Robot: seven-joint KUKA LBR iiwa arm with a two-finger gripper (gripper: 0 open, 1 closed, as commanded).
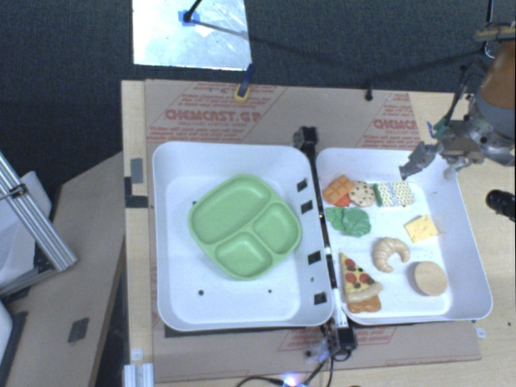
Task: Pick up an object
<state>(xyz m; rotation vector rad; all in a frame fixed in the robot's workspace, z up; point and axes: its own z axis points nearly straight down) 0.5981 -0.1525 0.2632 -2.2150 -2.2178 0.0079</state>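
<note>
The right bin (468,240) holds several toy foods: an orange waffle (339,189), a cookie (363,193), a sprinkled wafer (393,193), green lettuce (348,220), a cheese wedge (421,228), a croissant (391,252), a pizza slice (359,280) and a round bun (429,278). My gripper (433,166) hangs over the bin's far right part, just beyond the wafer. It looks open, with nothing between its fingers.
A green divided plate (244,226) lies in the left bin (173,297). A black divider with clips (316,216) runs between the bins. Cardboard (266,111) lies under both, and a shiny sheet (192,22) sits at the back.
</note>
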